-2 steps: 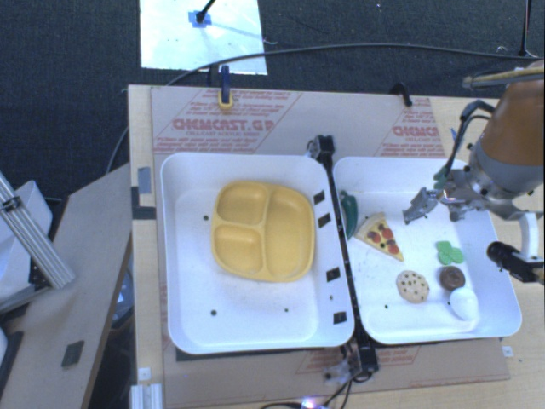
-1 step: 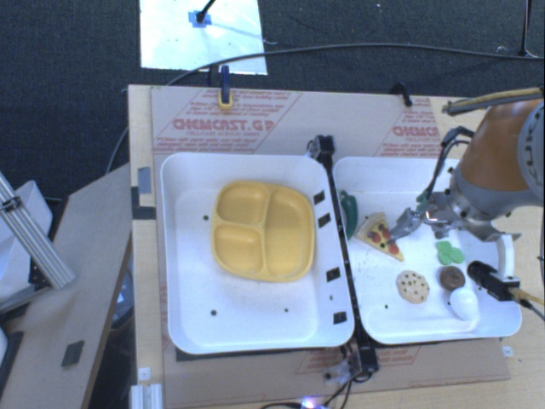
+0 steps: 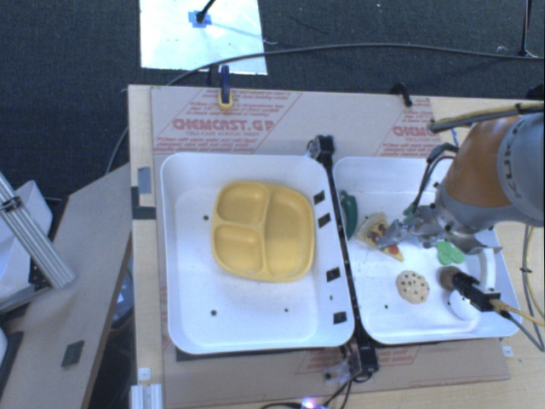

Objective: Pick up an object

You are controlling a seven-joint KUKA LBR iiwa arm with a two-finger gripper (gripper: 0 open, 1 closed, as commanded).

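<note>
From above, the arm [image 3: 502, 169] is reaching in from the right of the frame and hanging its gripper [image 3: 407, 227] low over the right bin [image 3: 375, 173], just right of the pizza slice [image 3: 381, 233] lying at that bin's left-centre. The claw is too small and dark against the wrist to read, so I cannot tell how it is set, nor whether it is touching the slice or only hovering beside it. Judging by where the claw is pointing, the slice is looking like the thing to be picked. It seems to be a toy: light, stiff, probably hard plastic and a bit slick, thin and flat on the floor of the bin, so a pinch across its narrow width near the crust end would likely be surest, with some risk of it skating away. Around it, a green pepper [image 3: 347, 204] is lying close to the divider [image 3: 334, 228] at upper left of the slice, near but apart. A cookie [image 3: 413, 287] is sitting below and to the right, well clear. A green piece [image 3: 450, 252] is showing under the wrist, and a brown thing [image 3: 449, 277] and a white one [image 3: 461, 304] are lying at the lower right. None is crowding the slice; only the divider wall is limiting approach from the left. In the left bin [image 3: 196, 313], a yellow plate [image 3: 260, 230] is resting in the middle, well out of the way.
</note>
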